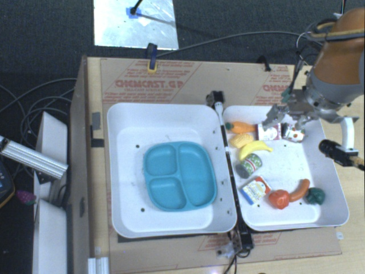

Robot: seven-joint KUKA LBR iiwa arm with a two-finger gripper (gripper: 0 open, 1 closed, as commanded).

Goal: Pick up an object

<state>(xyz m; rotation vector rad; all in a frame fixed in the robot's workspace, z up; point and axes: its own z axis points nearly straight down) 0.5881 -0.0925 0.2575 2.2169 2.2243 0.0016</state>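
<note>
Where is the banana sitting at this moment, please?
The banana lies in the right-hand bin, in its upper left part, just below the corn cob and just above the small green-labelled can.

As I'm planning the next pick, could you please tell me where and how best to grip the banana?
Probably grip the banana across its middle, coming from straight above. It lies flat, its curve running left-right, so the narrow width suits the fingers. The corn and can crowd its left end; the right end is freer.
</note>
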